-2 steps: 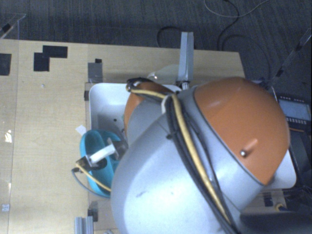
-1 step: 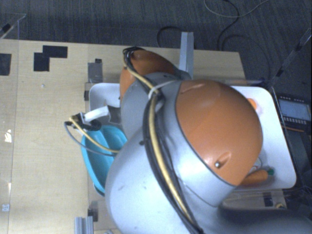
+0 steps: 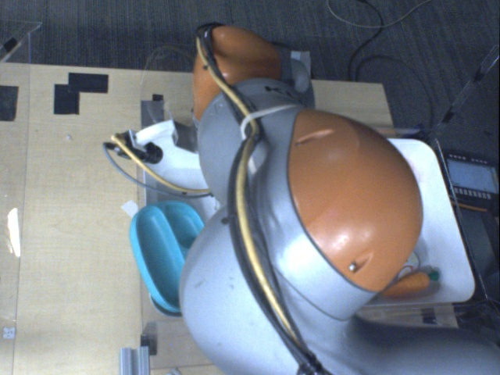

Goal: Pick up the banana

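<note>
Pale wooden bench [image 3: 70, 233] with white bin [image 3: 449, 209] and black patches [image 3: 78, 91]

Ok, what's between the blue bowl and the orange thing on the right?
In the camera view, the arm, grey and orange, spans the stretch between the blue bowl and the orange thing; whatever lies beneath it is hidden.

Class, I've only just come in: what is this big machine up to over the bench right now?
A grey and orange robot arm is bent over the bench, covering most of the two white bins. Its task is to pick up a banana, but the arm hides the spot where it is working. A blue dish lies at the left, and a carrot sits in the right bin. Whether anything has been grasped cannot be told.
</note>
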Controlling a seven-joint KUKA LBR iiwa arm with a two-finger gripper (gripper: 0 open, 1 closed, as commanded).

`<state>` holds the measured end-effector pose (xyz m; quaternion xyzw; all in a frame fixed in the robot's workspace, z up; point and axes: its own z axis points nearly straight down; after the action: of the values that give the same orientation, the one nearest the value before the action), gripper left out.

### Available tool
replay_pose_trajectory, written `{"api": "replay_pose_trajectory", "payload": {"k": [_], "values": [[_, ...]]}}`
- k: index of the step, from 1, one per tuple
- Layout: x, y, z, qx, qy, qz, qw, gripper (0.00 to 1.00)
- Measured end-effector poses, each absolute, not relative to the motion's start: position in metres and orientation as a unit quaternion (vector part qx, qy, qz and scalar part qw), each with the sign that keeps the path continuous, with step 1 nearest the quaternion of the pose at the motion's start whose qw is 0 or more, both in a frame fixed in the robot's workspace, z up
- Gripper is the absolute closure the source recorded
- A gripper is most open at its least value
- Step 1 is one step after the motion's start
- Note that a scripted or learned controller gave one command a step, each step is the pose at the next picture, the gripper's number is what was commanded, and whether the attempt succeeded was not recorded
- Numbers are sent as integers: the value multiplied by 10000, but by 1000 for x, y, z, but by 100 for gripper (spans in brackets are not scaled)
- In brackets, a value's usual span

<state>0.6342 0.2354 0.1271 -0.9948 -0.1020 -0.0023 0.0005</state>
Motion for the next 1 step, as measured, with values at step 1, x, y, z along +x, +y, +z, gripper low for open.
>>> {"api": "replay_pose_trajectory", "payload": {"k": [1], "values": [[628,236,85,-9945,-1051,-15,8,0]]}}
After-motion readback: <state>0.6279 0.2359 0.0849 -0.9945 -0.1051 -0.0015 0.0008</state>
